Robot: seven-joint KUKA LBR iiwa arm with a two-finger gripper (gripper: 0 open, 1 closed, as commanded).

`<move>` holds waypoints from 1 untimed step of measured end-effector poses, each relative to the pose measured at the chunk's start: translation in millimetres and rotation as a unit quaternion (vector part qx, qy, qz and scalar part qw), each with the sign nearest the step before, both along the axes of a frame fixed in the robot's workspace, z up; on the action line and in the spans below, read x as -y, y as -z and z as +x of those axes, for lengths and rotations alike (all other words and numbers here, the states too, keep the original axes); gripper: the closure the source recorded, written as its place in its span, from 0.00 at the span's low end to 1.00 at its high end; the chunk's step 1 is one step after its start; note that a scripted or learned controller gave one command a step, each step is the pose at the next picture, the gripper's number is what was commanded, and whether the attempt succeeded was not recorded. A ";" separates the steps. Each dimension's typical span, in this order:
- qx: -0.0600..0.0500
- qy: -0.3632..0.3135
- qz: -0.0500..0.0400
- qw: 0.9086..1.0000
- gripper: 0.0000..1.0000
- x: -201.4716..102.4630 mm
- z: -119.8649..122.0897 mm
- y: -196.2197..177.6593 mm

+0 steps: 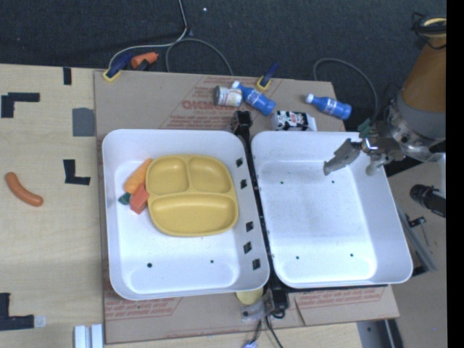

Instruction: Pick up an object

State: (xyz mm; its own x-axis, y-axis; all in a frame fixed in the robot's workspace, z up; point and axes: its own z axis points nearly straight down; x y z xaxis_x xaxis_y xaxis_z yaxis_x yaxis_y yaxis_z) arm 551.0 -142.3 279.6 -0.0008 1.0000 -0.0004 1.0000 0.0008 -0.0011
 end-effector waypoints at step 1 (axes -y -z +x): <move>0.002 0.000 -0.002 1.000 0.00 -20.5 -7.8 200.4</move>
